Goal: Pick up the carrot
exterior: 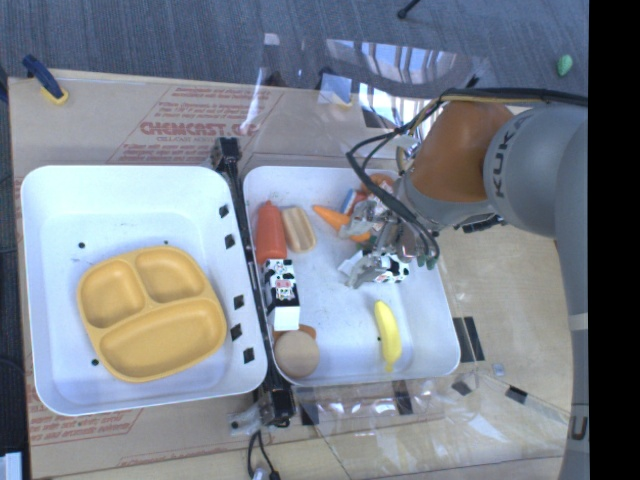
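In the right bin (430,313), toward its far side, the carrot (329,215) lies orange and tapered, tilted, just right of the tan hot dog bun (299,229) and just left of the gripper (375,258). Carrot's right end runs under or against the gripper hardware and cables; contact can't be confirmed. Nothing visibly between the fingers, and the gripper's opening can't be told, too cluttered and small from this angle.

Gripper sits low over the bin's middle-right, with a black-and-white cow-patterned item (392,269) at its tip area. Grey arm (540,173) with orange band (455,158) comes in from the right, black cables looping above the wrist.

Rest of right bin: red-orange sausage (269,232) along the left wall, beside the bun. Below it a small cow-print milk carton (282,290), lying lengthwise. Brownish round egg-like object (297,353) at the near left corner. Yellow banana (388,335) near the front, well apart from the carrot.

Left bin (60,198) holds a yellow three-compartment plate (150,313), slightly rotated. Bins touch side by side, black clips along the shared edge. Cardboard bench (180,118) with red print behind. Blue-yellow clamp (44,79) at far left corner.
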Tool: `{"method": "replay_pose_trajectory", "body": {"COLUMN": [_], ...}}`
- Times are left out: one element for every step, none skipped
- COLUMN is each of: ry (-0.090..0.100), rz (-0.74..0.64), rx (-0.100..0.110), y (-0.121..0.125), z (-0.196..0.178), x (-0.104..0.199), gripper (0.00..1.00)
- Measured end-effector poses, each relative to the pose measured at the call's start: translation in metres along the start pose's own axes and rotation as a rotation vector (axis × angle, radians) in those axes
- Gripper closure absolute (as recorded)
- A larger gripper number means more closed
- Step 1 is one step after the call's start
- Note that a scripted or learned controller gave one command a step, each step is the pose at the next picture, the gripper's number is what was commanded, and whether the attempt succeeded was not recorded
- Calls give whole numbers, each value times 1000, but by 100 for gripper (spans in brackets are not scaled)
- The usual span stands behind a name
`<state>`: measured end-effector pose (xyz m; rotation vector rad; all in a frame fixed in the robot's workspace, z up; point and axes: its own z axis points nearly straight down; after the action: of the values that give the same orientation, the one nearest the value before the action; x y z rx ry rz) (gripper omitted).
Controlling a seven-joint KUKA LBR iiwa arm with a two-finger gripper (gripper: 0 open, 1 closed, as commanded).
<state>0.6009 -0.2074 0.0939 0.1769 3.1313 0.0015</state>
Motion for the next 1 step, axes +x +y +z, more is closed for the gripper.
{"method": "replay_pose_trajectory", "body": {"ry": [1], "rz": [-5], "rx": [-4], "y": [3], "z": [-11], "x": [0], "gripper": [100]}}
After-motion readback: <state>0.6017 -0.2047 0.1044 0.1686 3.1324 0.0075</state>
